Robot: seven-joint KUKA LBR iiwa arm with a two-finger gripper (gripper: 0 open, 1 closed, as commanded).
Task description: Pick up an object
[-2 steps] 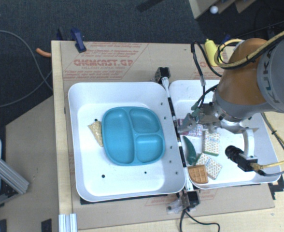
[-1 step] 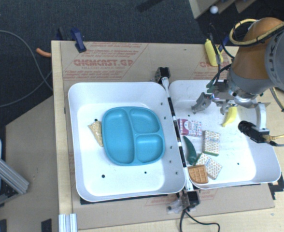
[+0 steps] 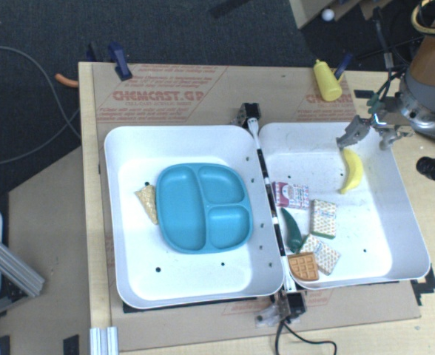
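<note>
My gripper [image 3: 368,134] hangs over the far edge of the right bin [image 3: 395,220], at the end of the grey arm with the orange band. Its two fingers stand spread apart, open, with nothing between them. Just below it a yellow banana [image 3: 353,170] lies on the bin floor, its upper tip close under the left finger [image 3: 350,134]. Nearer the bin's left side lie a pink packet [image 3: 292,194], a green pepper-like piece [image 3: 294,230], two patterned cracker packs [image 3: 323,218] [image 3: 325,257] and a brown waffle [image 3: 303,266].
The left bin [image 3: 129,265] bears a blue divided plate [image 3: 203,206] with a tan wedge of food [image 3: 147,202] at its left rim. A yellow clamp [image 3: 326,80] and a blue clamp [image 3: 119,62] sit on the bench's far edge. A black hinge strip [image 3: 265,191] divides the bins.
</note>
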